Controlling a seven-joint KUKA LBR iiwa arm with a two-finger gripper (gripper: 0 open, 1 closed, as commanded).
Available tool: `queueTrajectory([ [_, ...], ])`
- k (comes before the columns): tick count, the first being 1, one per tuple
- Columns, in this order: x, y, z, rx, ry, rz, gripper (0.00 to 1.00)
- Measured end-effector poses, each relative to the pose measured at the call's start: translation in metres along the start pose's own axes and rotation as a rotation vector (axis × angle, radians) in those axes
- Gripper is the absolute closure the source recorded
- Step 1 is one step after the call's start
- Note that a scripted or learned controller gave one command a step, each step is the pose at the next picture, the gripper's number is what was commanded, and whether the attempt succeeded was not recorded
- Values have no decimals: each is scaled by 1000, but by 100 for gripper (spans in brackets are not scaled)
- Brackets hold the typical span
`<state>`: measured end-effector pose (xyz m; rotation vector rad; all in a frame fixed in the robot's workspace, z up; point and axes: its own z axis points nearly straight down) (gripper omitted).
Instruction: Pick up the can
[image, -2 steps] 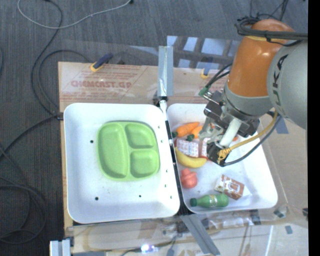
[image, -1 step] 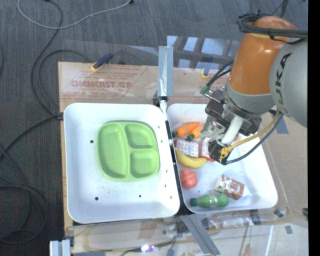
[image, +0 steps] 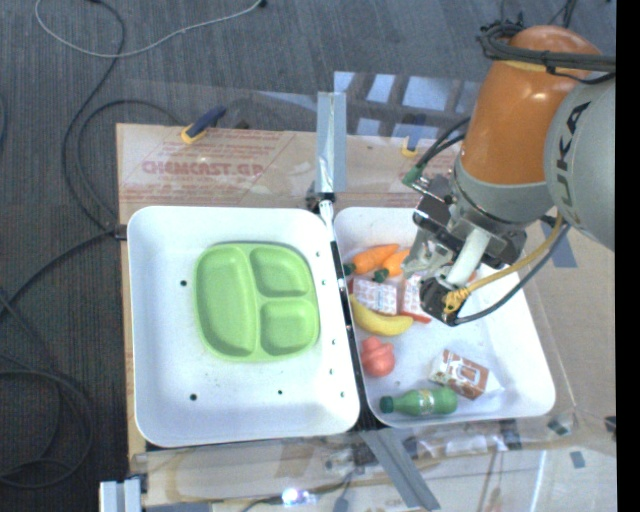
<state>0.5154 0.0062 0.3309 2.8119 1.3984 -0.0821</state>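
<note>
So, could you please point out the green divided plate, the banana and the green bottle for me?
green divided plate (image: 258, 300): camera view, the ridge between its compartments.
banana (image: 380, 320): camera view, middle of its curve.
green bottle (image: 425, 402): camera view, its body.

The can (image: 374, 295) is red and white with small print on its label, too small to read. It lies on its side in the right bin (image: 520, 395), in the upper-left part, between the carrot (image: 372, 260) above and the banana (image: 380, 321) below, seemingly touching both.
</note>
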Motion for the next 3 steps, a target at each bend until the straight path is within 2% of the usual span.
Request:
queueTrajectory([
  [3,0,-1,-23,8,-14,-4,100],
])
